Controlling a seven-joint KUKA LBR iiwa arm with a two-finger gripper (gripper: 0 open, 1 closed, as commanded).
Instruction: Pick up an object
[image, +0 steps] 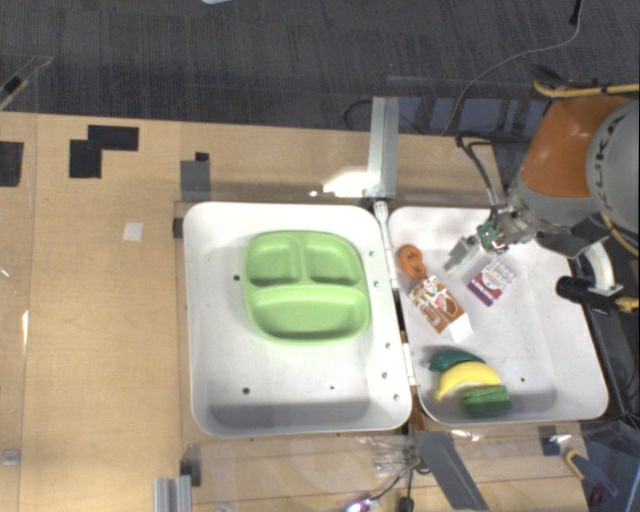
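two bins (210, 300), one green tray (304, 285), one banana (466, 378)

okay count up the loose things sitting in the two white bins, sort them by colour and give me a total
Green: 3, the divided plate in the left bin, and a dark green piece and a green vegetable in the right bin
Yellow: 1, a banana
Orange: 1, a small rounded item
Brown and white: 1, a packet
Purple and white: 1, a packet
Total: 7

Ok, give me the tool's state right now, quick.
Tool: hangs over the right bin, beside the purple packet; open or closed cannot be told from this view, and nothing is seen held.
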